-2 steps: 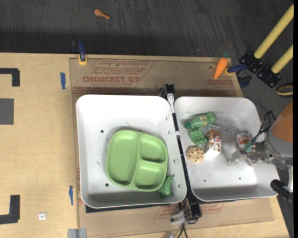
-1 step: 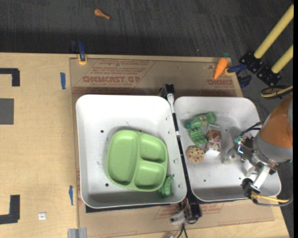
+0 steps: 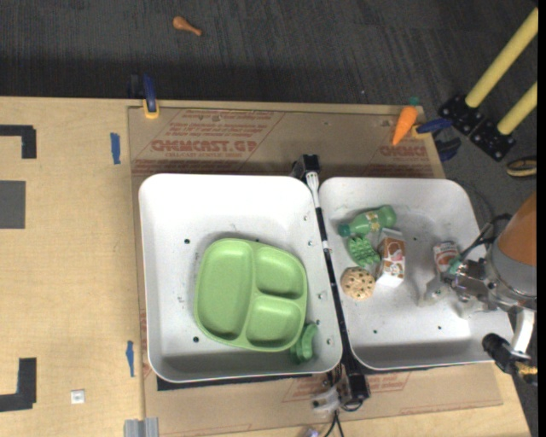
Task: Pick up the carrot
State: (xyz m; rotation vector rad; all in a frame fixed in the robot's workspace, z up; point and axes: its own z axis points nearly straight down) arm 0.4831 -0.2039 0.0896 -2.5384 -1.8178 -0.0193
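Observation:
The carrot (image 3: 404, 125), orange with a green top, lies on the brown cardboard just beyond the far rim of the right bin (image 3: 426, 189), outside both bins. My gripper (image 3: 452, 280) is low inside the right bin near its right wall, well in front of and to the right of the carrot. Right beside the gripper stands a small printed can (image 3: 445, 254); whether the two touch is unclear. The arm's orange band (image 3: 520, 241) shows at the right edge.
The right bin also holds a green bottle (image 3: 371, 222), a green block (image 3: 363, 250), a small carton (image 3: 392, 259) and a cookie (image 3: 358, 282). In the left bin (image 3: 171, 256) lie a green divided plate (image 3: 252, 294) and a small green item (image 3: 305, 341). An orange scrap (image 3: 186, 26) lies on the floor.

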